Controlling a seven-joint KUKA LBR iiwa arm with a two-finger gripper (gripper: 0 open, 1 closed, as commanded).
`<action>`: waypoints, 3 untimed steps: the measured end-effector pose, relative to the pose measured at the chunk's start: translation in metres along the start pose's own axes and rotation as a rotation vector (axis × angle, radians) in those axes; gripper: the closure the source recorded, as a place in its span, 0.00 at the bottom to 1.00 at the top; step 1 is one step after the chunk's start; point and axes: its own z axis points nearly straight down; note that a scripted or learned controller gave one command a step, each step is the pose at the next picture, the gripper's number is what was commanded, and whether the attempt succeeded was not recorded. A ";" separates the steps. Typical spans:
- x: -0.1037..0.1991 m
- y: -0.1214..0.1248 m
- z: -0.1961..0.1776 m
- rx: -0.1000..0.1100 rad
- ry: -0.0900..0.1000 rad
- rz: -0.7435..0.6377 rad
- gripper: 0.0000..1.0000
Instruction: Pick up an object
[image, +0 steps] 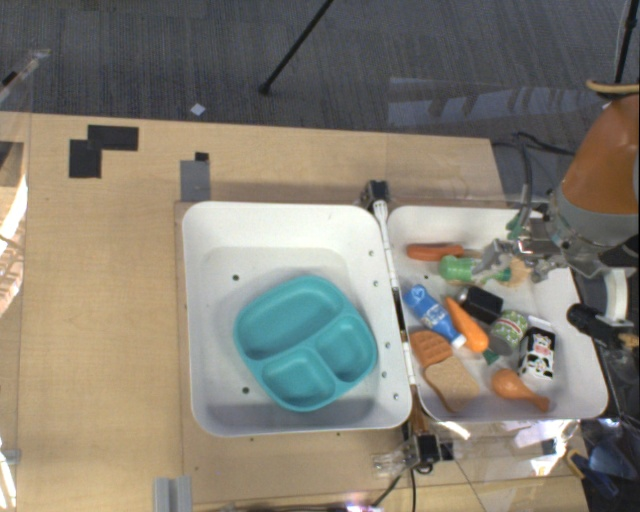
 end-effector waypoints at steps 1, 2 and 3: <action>-0.002 -0.046 0.107 -0.010 -0.002 -0.029 0.00; 0.001 -0.043 0.095 -0.016 0.000 -0.035 1.00; 0.066 0.013 0.006 -0.011 0.001 -0.111 1.00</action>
